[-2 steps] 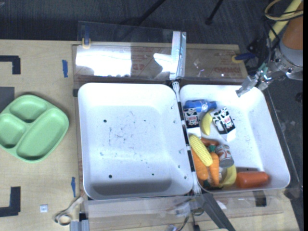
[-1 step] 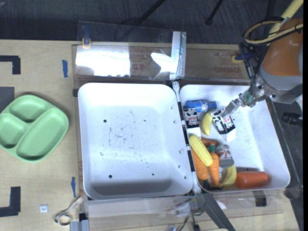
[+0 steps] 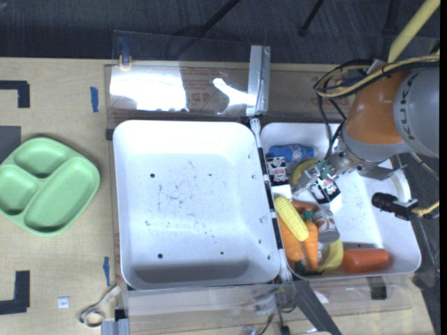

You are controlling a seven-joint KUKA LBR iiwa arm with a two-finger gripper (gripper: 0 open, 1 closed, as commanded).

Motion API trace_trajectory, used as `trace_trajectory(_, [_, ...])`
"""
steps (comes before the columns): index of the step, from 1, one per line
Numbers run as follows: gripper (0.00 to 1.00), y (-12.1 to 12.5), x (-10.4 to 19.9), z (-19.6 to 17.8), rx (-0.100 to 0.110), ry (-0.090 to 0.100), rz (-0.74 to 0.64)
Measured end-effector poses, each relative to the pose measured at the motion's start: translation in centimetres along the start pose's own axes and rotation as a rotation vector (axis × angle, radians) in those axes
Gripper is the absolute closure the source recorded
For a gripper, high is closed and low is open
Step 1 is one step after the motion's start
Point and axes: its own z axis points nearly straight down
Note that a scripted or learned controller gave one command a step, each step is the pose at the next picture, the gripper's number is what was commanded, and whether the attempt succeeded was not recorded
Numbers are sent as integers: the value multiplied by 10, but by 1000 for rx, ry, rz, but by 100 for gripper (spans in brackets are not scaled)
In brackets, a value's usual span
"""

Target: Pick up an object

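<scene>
Where the bench begins at left, green divided plate (image 3: 46,185), left bin (image 3: 140,152) beside it, right bin (image 3: 408,257) crowded with corn cob (image 3: 290,217), carrot (image 3: 311,241), red sausage (image 3: 364,259), blue packet (image 3: 290,151), gripper (image 3: 323,181) low among these, finger opening and grasp cannot be told.

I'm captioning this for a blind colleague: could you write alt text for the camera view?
The arm's hand reaches into the right bin, above a pile of toy food including corn and a hot dog. The left bin sits beside it, and a green divided plate lies far left.
</scene>
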Motion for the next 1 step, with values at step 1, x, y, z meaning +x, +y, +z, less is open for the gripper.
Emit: trace_trajectory(1, [100,1,0,-10,-5,0,0])
